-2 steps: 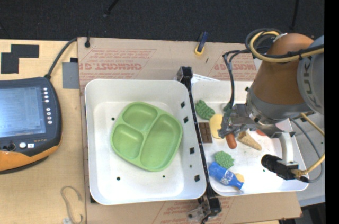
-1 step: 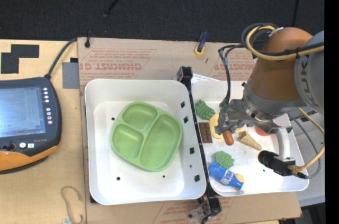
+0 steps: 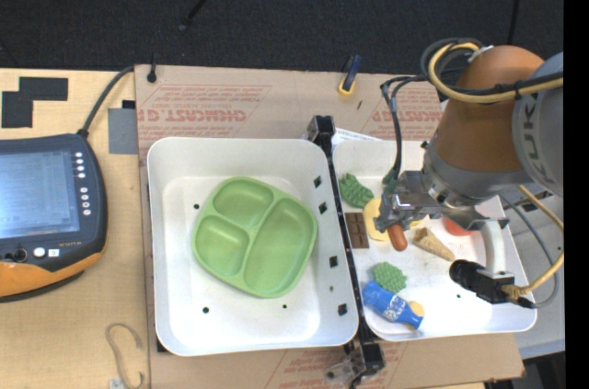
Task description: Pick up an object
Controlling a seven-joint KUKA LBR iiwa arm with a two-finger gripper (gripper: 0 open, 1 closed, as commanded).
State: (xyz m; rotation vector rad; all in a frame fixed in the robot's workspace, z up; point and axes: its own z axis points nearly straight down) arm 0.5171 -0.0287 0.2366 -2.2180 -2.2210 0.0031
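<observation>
My gripper (image 3: 398, 211) hangs low over the middle of the right bin (image 3: 433, 323). Right under its tip lies a small red-brown sausage (image 3: 397, 238), and a yellow piece (image 3: 373, 214) is at its left. Whether the gripper touches the sausage cannot be told. Close by are a brown chocolate bar (image 3: 356, 231), a tan wedge (image 3: 431, 240) and a red-orange piece (image 3: 457, 227), partly hidden by the wrist. A leafy green toy (image 3: 354, 189) lies further back, with a green bumpy toy (image 3: 388, 275) and a blue packet (image 3: 392, 304) toward the front.
The left bin (image 3: 175, 304) holds a green divided plate (image 3: 255, 234). A black divider (image 3: 333, 222) runs between the bins. A tablet-like pendant (image 3: 41, 194) sits on the bench at far left. The arm's bulk covers the right bin's right part.
</observation>
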